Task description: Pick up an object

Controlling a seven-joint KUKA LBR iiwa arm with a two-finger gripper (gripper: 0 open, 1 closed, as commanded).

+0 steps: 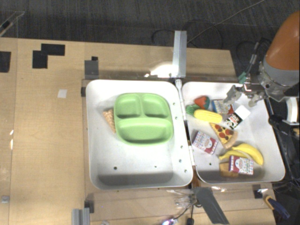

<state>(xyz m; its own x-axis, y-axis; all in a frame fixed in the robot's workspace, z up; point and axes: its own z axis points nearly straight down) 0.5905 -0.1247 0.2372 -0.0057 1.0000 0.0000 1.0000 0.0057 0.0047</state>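
Hovering over the far right part of the right shallow white bin (276, 170), the end effector (243, 96) has its fingers spread, nothing between them. Just beside it lies a small black-and-white carton (236, 116); a yellow plastic banana (246, 151) lies nearer the bin's front.

Probably a robotics lab: wooden bench (42, 125), two white bins (96, 125), loose cables (220, 22).
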